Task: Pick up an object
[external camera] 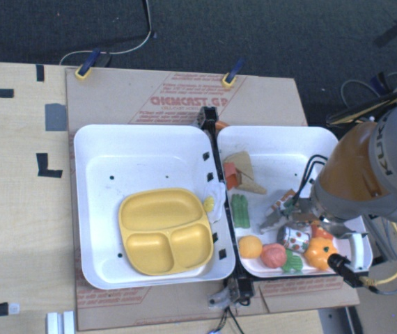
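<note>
My gripper [274, 214] hangs over the middle of the right bin [282, 141], open, with nothing between its fingers. Just left of it lies a green ribbed piece [240, 211]. A tan wedge [244, 172] with a red piece [231, 179] beside it lies further back, by the divider. Along the bin's front edge sit an orange ball [250, 246], a pink-red ball [274, 255], a small green item [293, 262], a white patterned cup [297, 240] and an orange fruit-like toy [320, 250]. The wrist covers part of the cup and toy.
The left bin [94, 158] holds a yellow divided plate [165, 229]. A black divider clip [208, 119] stands between the bins at the back. The grey and orange arm [359, 176] covers the right bin's right side. Cables run off the bench's right edge.
</note>
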`<state>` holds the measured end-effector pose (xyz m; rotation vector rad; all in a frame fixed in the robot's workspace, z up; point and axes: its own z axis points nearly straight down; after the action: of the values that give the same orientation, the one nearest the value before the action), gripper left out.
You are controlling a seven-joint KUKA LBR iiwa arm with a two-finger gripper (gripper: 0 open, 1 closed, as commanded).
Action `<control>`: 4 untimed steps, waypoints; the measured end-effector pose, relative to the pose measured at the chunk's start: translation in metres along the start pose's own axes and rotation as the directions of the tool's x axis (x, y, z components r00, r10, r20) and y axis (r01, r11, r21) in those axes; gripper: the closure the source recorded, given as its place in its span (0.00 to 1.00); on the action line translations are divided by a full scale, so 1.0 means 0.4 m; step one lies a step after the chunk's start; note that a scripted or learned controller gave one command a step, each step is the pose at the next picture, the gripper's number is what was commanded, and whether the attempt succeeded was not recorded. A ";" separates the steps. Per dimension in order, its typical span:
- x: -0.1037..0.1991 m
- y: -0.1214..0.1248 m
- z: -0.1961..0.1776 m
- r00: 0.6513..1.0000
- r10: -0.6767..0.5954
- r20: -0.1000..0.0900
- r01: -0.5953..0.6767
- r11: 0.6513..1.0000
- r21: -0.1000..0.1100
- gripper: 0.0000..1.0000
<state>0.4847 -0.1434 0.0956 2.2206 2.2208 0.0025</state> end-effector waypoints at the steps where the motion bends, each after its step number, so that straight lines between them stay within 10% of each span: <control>1: -0.053 0.163 0.024 1.000 -0.002 0.000 0.002 1.000 0.000 0.00; 2: -0.210 0.082 0.022 1.000 0.003 0.004 -0.003 1.000 -0.002 0.00; 3: -0.177 0.250 0.035 1.000 -0.004 -0.017 0.006 0.998 0.064 0.00; 4: -0.207 -0.011 0.024 1.000 0.005 0.002 -0.005 1.000 0.003 0.00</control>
<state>0.4803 -0.2264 0.0860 2.2271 2.2153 -0.0036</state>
